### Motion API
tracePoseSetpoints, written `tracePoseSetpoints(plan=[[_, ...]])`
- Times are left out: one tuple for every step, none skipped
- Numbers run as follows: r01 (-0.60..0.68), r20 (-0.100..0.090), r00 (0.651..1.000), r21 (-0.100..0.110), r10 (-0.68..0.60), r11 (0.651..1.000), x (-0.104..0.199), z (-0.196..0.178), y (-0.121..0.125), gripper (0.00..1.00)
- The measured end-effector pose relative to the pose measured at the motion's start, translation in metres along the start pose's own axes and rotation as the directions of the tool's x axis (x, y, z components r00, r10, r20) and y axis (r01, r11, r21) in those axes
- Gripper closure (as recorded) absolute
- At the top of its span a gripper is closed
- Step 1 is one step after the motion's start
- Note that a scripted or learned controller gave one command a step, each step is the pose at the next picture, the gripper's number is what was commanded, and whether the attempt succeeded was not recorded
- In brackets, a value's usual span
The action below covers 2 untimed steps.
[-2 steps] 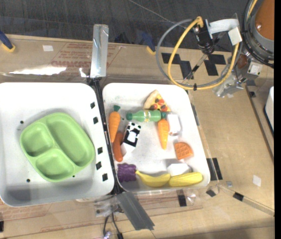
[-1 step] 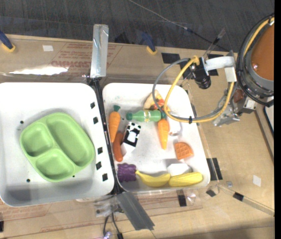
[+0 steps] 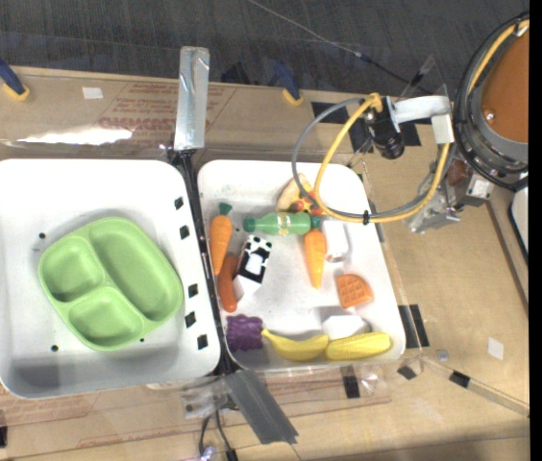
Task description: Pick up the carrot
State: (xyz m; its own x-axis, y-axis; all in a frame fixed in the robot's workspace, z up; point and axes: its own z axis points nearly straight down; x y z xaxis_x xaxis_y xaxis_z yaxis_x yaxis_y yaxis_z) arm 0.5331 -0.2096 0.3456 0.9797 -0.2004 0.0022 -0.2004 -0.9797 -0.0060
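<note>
One tapered orange toy carrot (image 3: 315, 255) lay near the middle of the right-hand shallow white bin (image 3: 252, 179), its green top toward 12 o'clock and its tip toward 6 o'clock. A second orange toy carrot (image 3: 220, 241) lay along that bin's 9 o'clock wall, pointing the same way, with a darker red-orange oblong piece (image 3: 228, 293) just beyond its tip. Between the two carrots sat a small black-and-white toy (image 3: 255, 258), too small to make out further. A green plastic bottle (image 3: 281, 223) lay on its side at 12 o'clock of that toy, one end reaching the top of the middle carrot. An orange-brown ridged waffle piece (image 3: 355, 289) rested just beside the middle carrot at 4 o'clock. Along the bin's 6 o'clock wall ran a purple grape bunch (image 3: 244, 331), a yellow toy banana (image 3: 295, 344) and a yellow corn cob (image 3: 359, 346), with a small white block (image 3: 341, 325) touching the cob at 12 o'clock.

The left-hand shallow white bin (image 3: 21, 200) held a light green plastic plate with three compartments (image 3: 108, 281).

The hand (image 3: 441, 209) hung over the brown table (image 3: 463, 305) at 3 o'clock of the right-hand bin, outside its wall and well apart from both carrots; whether it was apart or together could not be told. The grey arm with its orange band (image 3: 506, 75) stood at 2 o'clock of the bin
</note>
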Motion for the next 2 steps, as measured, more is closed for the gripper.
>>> tracePoseSetpoints(plan=[[0.004, 0.002, 1.000, 0.000, -0.004, 1.000, -0.050, 0.002, 0.011, 1.00], [0.007, 0.000, 1.000, 0.000, -0.007, 1.000, -0.043, -0.015, 0.008, 1.00]])
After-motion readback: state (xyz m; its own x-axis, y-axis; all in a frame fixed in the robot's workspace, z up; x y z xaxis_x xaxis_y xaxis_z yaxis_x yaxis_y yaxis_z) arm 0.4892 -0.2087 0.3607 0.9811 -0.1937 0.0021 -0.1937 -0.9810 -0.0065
